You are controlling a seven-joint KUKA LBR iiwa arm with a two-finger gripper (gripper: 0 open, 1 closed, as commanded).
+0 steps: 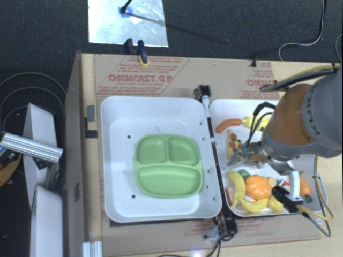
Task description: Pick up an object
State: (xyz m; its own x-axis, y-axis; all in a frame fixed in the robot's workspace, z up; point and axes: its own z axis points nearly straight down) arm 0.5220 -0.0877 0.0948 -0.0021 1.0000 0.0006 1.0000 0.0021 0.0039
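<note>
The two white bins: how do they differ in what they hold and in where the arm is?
The left bin holds a single green divided plate lying flat in its middle; the right bin holds a crowd of small toy foods, among them a banana and an orange pepper. The arm hangs over the right bin, while the left bin has nothing above it. Both are shallow, white and set side by side.
</note>
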